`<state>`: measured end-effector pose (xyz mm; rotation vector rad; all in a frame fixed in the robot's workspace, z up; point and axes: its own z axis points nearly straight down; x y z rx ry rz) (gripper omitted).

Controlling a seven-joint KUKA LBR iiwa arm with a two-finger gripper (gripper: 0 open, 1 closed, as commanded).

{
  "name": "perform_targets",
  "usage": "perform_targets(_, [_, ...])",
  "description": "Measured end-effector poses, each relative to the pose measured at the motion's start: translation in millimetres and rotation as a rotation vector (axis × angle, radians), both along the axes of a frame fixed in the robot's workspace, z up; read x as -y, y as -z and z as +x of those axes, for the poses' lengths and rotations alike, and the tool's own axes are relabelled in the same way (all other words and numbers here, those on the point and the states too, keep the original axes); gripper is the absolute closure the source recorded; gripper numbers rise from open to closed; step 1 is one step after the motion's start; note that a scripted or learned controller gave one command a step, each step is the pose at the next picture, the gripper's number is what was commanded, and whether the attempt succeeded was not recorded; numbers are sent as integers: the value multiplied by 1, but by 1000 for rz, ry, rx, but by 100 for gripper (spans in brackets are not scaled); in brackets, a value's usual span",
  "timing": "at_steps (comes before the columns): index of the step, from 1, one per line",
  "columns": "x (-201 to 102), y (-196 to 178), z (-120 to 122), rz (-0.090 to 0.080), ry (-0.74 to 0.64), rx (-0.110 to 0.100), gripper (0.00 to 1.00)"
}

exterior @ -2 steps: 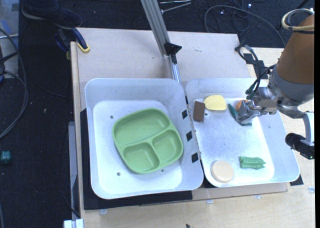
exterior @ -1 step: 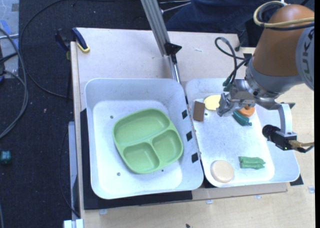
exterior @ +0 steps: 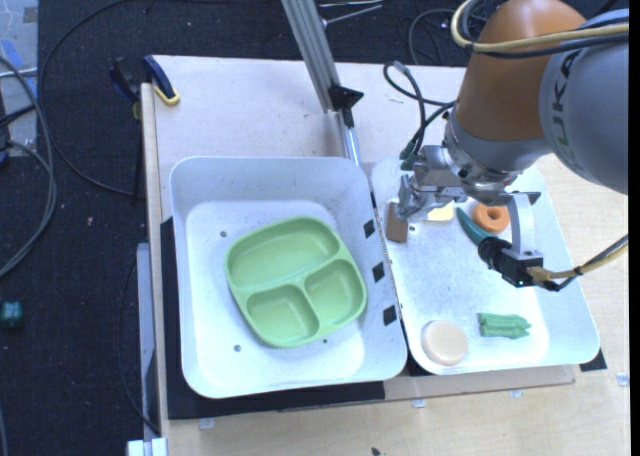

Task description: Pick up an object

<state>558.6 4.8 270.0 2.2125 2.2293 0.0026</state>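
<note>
on your left, the left bin holds a green divided tray. moving right, the gripper hangs low at the near-left edge of the right bin, beside a small brown block; you cannot tell from here whether it grips anything. further right lie an orange ring, a round cream piece and a green piece. this looks like the reach-and-grasp step; next you'd want a clean closure, then a lift.
</note>
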Motion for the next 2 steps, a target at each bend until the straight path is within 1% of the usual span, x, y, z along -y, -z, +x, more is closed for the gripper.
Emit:
perform_targets(1, [-42, 18, 16, -1, 1, -2, 100])
perform_targets(2, [-90, 22, 19, 0, 1, -1, 100])
